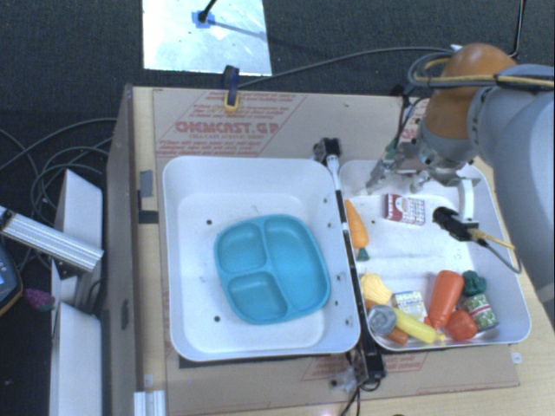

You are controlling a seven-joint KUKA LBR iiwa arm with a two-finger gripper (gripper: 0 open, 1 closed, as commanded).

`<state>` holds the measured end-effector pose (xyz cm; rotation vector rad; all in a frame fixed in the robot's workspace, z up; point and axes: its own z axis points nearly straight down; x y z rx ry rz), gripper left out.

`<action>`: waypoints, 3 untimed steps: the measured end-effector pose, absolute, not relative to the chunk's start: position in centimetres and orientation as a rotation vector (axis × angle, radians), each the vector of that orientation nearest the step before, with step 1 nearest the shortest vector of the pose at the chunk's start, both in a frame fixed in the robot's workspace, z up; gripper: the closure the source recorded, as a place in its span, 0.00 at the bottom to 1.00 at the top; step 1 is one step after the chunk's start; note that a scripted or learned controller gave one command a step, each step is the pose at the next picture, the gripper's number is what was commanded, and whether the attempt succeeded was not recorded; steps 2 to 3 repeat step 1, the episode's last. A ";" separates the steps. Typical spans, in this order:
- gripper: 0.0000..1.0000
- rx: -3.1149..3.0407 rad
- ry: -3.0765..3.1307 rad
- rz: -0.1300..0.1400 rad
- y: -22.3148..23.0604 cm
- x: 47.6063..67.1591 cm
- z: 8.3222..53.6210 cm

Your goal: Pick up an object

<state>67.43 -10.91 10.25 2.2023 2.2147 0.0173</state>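
Tabletop scene, seen from above. The tool hangs over the far edge of the right bin, its two fingers spread apart with nothing between them; the wrist behind it covers that bin's far right corner.

Two white bins sit side by side on a cardboard sheet.

The left bin, well to the left of the tool, holds one blue plate with three compartments.

The right bin holds the loose toy items:
- One red-and-white carton lies just in front of the tool, apart from the rest.
- Two carrots are present. A slim carrot lies to the tool's front left against the wall between the bins, and a thicker carrot lies farther forward.
- A heap crowds the near end, farthest from the tool. It includes one yellow banana, one round tin, one pale yellow piece and one red piece.

The items in the heap overlap, and several small ones are hard to identify.
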 end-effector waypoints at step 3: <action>0.00 2.208 2.215 0.014 -11.3 66.3 9.1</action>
